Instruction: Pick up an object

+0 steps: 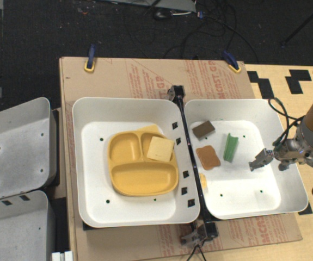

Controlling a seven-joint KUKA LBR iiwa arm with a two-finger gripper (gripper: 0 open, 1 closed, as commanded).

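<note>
The right bin point(265, 200) holds a dark brown block point(203, 129), a green bar point(231, 147) and a flat orange-brown piece point(208, 157), all in its left half. My gripper point(270, 163) hangs over the right side of this bin, to the right of the green bar and apart from it. Its fingers stand open with nothing between them. The arm comes in from the right edge.
In the left bin point(91, 200) lies a yellow divided tray point(142, 173) with a pale yellow square point(160, 148) in its upper right compartment. A black divider point(188, 156) runs between the bins. A small yellow bit point(203, 179) peeks out beside the divider.
</note>
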